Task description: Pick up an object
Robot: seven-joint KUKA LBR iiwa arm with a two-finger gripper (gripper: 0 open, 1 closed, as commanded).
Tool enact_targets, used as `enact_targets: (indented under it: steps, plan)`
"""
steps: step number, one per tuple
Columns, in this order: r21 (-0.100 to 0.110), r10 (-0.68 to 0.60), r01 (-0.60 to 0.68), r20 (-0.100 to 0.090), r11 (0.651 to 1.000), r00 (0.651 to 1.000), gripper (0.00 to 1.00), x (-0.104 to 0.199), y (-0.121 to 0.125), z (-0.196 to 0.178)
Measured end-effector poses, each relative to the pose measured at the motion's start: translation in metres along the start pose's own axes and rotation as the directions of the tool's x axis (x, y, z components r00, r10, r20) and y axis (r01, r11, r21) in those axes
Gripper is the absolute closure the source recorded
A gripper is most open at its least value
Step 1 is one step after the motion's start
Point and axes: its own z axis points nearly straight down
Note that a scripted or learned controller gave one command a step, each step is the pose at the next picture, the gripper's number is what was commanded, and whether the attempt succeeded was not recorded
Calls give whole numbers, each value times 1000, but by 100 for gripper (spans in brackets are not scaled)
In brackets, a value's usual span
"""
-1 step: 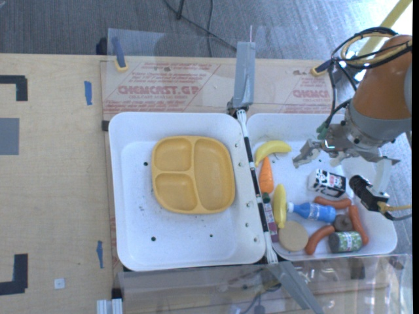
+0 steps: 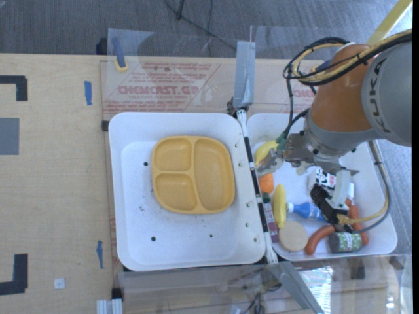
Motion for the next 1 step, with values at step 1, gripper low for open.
enact_targets:
  steps: [1]
  plan:
    - [1, 73, -73, 0, 997, 997, 0, -67, -31, 88]
